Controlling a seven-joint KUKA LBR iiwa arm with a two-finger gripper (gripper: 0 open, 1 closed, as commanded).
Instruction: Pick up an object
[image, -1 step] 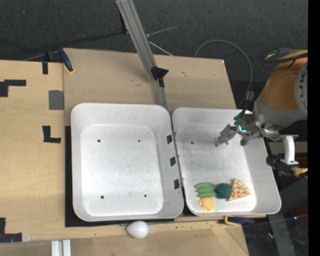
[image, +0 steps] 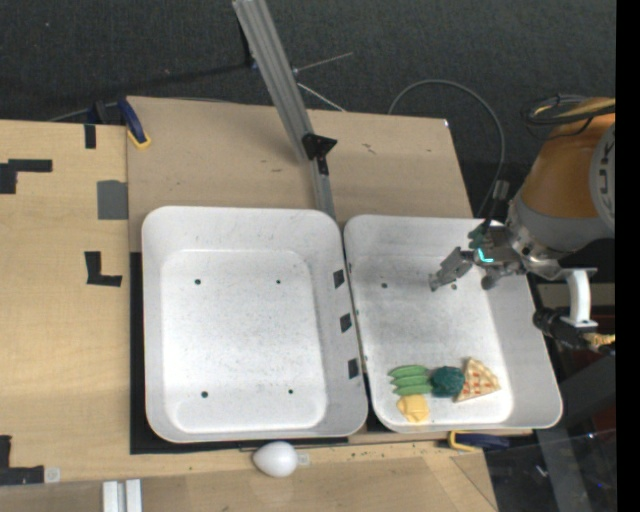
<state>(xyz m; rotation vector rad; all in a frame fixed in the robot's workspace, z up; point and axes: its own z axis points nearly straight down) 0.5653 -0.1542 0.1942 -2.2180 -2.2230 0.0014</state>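
egg (image: 275, 459): I'm seeing a smooth white oval lying on the bench edge nearest me, just outside the left bin.
toys: I'm looking at a small cluster of soft-looking pieces sitting in the right bin's near corner: a green ridged pod (image: 408, 377), a yellow lump (image: 413, 406) just below it, a dark green knobbly broccoli (image: 447, 380), and a triangular pizza slice (image: 479, 380) with red dots, each touching or nearly touching its neighbour.
right bin (image: 400, 250): I'm reading it as a shallow white tray with rounded corners and a speckled floor, holding the toys.
left bin (image: 240, 320): I'm seeing the same speckled white tray, sitting side by side with the right one.
gripper (image: 463, 274): I'm watching it hanging over the right bin's far half, fingers spread a little, gripping nothing.
toys to gripper: the cluster is lying well apart from the fingers, nearer me.
bench (image: 230, 150): I'm seeing flat tan board with a grey metal bar (image: 285, 90) slanting across its far side.
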